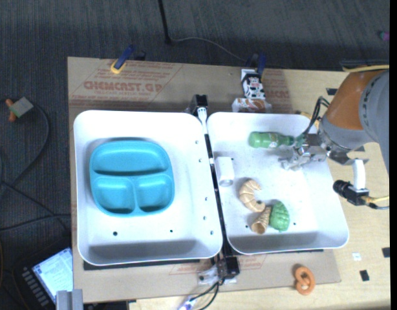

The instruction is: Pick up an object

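Observation:
My gripper (pixel 297 159) is low over the upper right part of the right bin (pixel 328 231), at the end of the grey arm with the orange band (pixel 347 105). A green bottle (pixel 268 139) lies on its side just to its left, close to the gripper tip. A small white cylinder (pixel 224 170) rests near the bin's left wall. Below the middle lie a tan croissant-shaped piece (pixel 250 194) and a green-topped cone (pixel 273 217). I see nothing held by the gripper.
The left bin (pixel 88 237) holds a blue divided plate (pixel 130 175). An orange ring-shaped toy (pixel 304 278) lies on the bench in front of the right bin. Blue clamps (pixel 123 58) sit at the bench's far edge.

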`<state>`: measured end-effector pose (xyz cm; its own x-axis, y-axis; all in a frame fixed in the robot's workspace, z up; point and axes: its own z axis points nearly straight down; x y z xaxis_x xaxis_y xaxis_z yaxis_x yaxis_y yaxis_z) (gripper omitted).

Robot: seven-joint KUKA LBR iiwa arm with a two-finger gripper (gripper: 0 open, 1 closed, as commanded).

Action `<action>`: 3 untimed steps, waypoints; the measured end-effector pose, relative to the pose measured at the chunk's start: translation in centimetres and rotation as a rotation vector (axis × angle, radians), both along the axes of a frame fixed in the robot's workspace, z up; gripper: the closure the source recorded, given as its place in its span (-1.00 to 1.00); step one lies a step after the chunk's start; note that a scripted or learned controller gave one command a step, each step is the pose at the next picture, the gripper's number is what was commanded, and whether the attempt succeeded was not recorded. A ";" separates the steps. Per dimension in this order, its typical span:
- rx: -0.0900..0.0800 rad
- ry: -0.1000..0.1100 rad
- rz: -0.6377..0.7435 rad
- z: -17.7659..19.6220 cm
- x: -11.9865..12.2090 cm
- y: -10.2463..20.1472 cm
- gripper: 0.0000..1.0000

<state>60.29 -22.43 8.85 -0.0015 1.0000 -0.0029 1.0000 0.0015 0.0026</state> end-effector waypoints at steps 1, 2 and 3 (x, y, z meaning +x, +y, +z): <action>0.002 0.002 0.000 0.8 1.8 0.1 1.00; 0.001 0.000 0.000 11.5 -1.4 5.0 1.00; 0.001 0.002 0.001 12.3 -1.4 5.1 1.00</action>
<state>58.91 -17.36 21.20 -0.0022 1.0000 -0.0016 1.0000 0.0022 0.0010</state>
